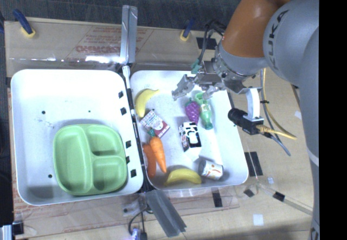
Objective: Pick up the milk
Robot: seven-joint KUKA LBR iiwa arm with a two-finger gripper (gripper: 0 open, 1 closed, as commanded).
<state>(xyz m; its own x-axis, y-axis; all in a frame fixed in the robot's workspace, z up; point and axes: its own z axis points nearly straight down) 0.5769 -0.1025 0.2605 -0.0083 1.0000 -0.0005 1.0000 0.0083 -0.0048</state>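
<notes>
The claw (196,86) is being held spread above the right bin (232,141), near the grapes (192,110); the milk carton (190,136) is lying untouched.

My grey arm with its orange band (271,22) ran off the frame at three o'clock and twelve o'clock. My metal two-finger gripper (191,85) covered the top of the green plastic bottle (206,116). The print on the small black-and-white milk carton (190,135) was too small to read.
</notes>
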